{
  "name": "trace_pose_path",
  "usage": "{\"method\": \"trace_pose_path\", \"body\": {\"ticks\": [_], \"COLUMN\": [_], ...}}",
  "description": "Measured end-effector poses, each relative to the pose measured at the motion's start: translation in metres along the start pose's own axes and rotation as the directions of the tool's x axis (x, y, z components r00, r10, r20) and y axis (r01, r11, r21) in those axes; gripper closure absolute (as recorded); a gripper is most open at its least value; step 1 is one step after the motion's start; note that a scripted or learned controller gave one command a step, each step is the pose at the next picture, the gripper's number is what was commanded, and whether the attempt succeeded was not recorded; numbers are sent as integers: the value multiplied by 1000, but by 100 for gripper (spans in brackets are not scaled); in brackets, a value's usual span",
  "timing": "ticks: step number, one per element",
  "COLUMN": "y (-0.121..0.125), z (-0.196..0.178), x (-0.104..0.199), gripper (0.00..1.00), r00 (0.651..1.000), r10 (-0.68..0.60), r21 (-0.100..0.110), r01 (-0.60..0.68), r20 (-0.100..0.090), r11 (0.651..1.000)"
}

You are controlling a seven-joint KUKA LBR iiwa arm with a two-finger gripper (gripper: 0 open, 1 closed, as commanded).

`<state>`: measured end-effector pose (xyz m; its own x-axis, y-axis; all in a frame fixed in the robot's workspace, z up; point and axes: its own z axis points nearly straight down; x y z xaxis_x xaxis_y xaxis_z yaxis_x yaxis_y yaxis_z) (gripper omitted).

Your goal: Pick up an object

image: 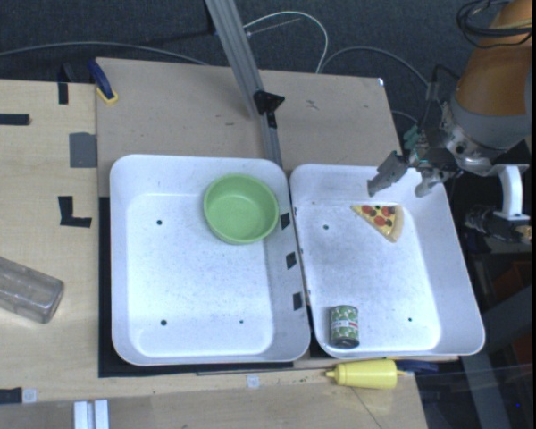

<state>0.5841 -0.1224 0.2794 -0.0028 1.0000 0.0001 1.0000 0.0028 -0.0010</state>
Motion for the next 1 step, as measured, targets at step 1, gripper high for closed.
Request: {"method": "trace_pose_path", "body": {"ticks": [1], "y": [0], "z": [0], "x": [0], "gripper": [0], "r00": [1000], "r10": [0], "r21": [0], "r01": [0], "r20": [0], "r11": [1000]}}
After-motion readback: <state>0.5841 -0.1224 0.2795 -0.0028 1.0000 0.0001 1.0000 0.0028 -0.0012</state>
